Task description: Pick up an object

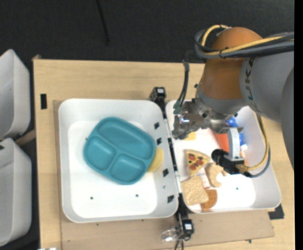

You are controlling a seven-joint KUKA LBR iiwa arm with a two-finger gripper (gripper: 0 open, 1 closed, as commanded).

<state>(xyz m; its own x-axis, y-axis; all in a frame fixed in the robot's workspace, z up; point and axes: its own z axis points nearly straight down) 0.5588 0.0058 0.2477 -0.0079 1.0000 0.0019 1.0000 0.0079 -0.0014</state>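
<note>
The grey arm with its orange band (229,61) reaches down over the right white bin (263,191), its end effector (185,123) low at the bin's upper left — grip state cannot be told. Below lie a pizza slice (195,160) and toast slice (194,190); a teal divided plate (119,149) fills the left bin (73,191)

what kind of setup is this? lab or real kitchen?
Likely a robot lab pick cell, not a kitchen: two white bins on a plywood bench, toy food such as a pizza slice, and a teal divided plate.
</note>
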